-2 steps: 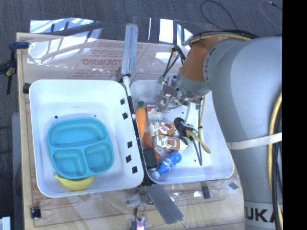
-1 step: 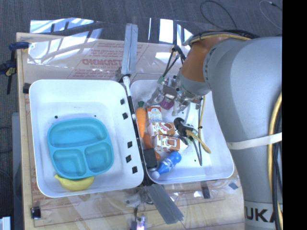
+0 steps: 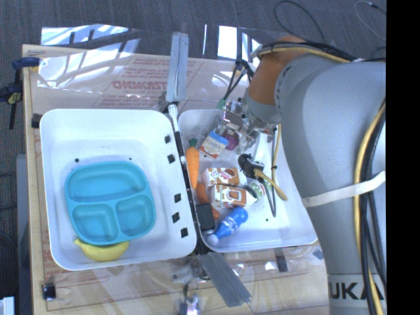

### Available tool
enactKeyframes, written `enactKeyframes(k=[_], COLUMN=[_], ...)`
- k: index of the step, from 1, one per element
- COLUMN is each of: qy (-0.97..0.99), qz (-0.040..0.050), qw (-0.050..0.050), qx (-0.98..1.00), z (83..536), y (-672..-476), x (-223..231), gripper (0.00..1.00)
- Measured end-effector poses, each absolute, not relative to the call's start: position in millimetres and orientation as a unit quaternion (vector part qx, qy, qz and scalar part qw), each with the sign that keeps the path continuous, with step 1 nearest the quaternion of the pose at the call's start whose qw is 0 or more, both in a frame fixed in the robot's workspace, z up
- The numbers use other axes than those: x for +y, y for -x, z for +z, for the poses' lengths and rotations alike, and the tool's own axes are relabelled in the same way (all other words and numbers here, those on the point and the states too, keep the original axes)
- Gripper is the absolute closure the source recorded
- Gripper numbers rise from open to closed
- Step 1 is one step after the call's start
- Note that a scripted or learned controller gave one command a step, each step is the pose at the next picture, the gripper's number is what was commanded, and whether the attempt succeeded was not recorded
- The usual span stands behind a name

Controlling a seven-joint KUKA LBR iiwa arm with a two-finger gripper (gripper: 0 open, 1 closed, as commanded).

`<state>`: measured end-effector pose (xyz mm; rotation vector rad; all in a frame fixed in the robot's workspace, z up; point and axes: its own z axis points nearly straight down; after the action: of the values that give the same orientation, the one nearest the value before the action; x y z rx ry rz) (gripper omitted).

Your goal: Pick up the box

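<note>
My gripper (image 3: 231, 131) hovers low; I cannot tell its grip. The box (image 3: 214, 144) lies just beside it, seemingly not yet lifted.

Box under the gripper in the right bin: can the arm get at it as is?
Probably yes. The box lies near the bin's far wall, top face open, and the gripper hangs right beside it; the carrot sits clear.

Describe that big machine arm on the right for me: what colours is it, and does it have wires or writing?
The arm is thick, rounded and smooth grey, with an orange band just above the wrist. Black cables loop over its top, and more cables run down its far side. A pale strap crosses its body, and white letters show near the base. The end effector is small, metallic and boxy.
</note>
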<state>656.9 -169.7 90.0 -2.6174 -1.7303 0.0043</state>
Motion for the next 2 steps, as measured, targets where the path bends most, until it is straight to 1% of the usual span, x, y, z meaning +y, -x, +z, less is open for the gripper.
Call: enactKeyframes(k=[1, 2], qy=[0.832, 0.820], qz=[0.0035, 0.0018], qw=[0.004, 0.002], qx=[-0.555, -0.572], z=[97.8, 205.8], y=[-656.9, -601.6], x=[-167.6, -102.3], gripper=[1.00, 1.00])
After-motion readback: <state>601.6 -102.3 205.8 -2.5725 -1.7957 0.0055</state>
